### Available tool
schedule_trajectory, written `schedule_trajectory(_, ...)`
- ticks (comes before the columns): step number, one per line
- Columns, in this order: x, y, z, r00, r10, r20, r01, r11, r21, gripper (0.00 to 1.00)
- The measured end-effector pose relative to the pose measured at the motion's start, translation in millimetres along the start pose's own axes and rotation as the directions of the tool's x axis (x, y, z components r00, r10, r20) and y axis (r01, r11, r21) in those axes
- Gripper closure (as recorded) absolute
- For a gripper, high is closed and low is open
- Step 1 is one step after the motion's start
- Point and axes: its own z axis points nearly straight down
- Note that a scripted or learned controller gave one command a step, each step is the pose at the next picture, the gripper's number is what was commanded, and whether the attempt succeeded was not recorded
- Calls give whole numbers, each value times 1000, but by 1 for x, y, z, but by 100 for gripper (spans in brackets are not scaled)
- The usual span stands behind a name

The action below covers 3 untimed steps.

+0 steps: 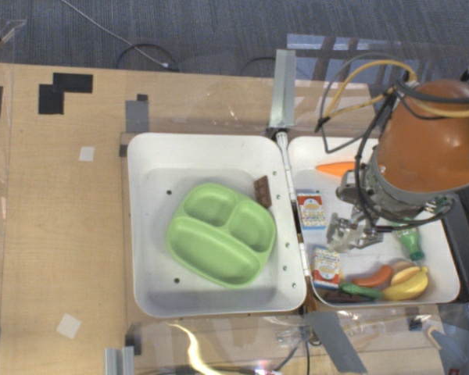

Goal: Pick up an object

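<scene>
My gripper [350,233] hangs low over the middle of the right bin [453,283], under the arm's big orange band [434,139]. A small white carton [310,210] lies just to its left. A second carton [326,266] lies just below it. To the gripper's lower right lie a yellow banana [407,283] and an orange-red toy pepper [372,276]. A green piece [411,245] sits to the gripper's right, and an orange carrot [334,168] lies at the bin's far side, partly behind the arm. Nothing shows held in the gripper.
The left bin [148,209] holds a green divided plate [221,233] and a small brown block [261,191] by the wall shared with the right bin. A dark flat item [349,292] lies at the right bin's front edge. Cables [359,76] loop behind the arm.
</scene>
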Motion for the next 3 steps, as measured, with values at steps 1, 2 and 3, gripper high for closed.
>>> schedule_trajectory(1, 23, -76, -40, 995, -101, -5, 101, 995, -4, 100)
schedule_trajectory(2, -29, -98, -87, 996, -85, -2, 85, 996, -3, 100)
schedule_trajectory(3, -109, -141, -114, 999, 36, 0, -36, 999, -4, 100)
